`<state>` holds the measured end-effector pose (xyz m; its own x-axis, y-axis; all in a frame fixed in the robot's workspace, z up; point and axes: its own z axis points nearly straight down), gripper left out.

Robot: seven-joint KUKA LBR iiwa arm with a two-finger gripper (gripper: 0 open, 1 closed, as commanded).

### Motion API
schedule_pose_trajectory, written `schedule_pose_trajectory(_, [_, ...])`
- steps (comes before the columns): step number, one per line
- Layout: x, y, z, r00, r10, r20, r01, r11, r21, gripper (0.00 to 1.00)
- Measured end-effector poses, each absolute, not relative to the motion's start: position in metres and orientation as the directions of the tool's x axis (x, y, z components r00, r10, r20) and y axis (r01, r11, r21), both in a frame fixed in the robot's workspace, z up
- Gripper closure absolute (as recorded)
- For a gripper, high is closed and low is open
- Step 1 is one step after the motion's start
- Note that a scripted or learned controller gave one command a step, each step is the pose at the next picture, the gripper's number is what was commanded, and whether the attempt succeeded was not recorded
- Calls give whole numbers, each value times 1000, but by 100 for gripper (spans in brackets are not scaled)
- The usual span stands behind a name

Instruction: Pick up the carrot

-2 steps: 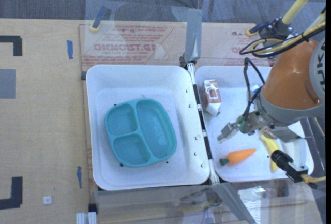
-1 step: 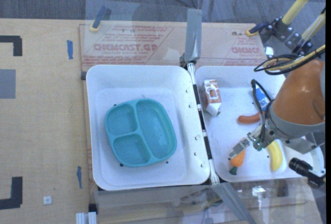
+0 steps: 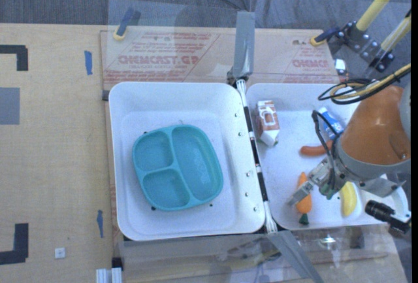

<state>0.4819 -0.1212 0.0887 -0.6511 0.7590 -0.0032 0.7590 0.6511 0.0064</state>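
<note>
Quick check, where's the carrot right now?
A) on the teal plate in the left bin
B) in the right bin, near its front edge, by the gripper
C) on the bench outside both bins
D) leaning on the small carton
B: the carrot lies on the floor of the right bin close to its front edge, with the gripper right at it; the teal divided plate sits in the left bin.
</note>
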Motion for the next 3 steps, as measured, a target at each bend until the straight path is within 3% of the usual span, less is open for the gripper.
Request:
schedule_pose_trajectory(1, [525, -175, 119, -685, 729, -3, 729, 685, 2, 0])
schedule_pose_trajectory(2, [497, -147, 104, -737, 673, -59, 672, 739, 30, 0])
schedule_pose_trajectory(3, [486, -120, 89, -921, 389, -16, 389, 921, 5, 0])
